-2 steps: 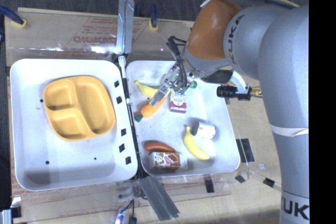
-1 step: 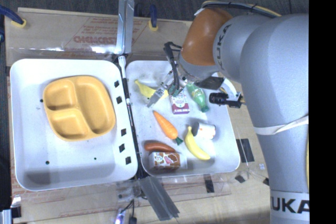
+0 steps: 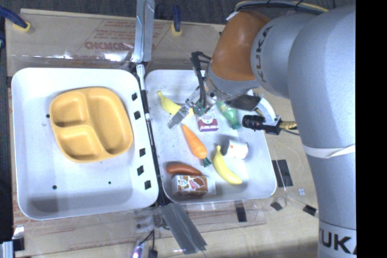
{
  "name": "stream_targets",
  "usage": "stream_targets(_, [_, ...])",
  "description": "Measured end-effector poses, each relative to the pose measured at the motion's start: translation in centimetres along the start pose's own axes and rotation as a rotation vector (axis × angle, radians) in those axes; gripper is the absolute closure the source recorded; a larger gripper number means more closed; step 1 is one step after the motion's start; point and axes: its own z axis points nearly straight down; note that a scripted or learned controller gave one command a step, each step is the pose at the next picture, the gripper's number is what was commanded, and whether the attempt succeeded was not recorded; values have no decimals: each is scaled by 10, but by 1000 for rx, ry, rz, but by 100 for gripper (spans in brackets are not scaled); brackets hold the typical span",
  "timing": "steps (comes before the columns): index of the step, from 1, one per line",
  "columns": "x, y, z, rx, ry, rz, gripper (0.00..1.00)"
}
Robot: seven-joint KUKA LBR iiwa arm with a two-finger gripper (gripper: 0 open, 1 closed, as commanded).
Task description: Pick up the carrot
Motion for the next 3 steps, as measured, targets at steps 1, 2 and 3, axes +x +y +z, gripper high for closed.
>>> stream_targets(1, [15, -68, 34, 0, 1, 60, 0])
stream_targets(2, [5, -59, 34, -2, -3, 205, 0])
stream_targets(3, [5, -59, 27, 0, 0, 201, 100])
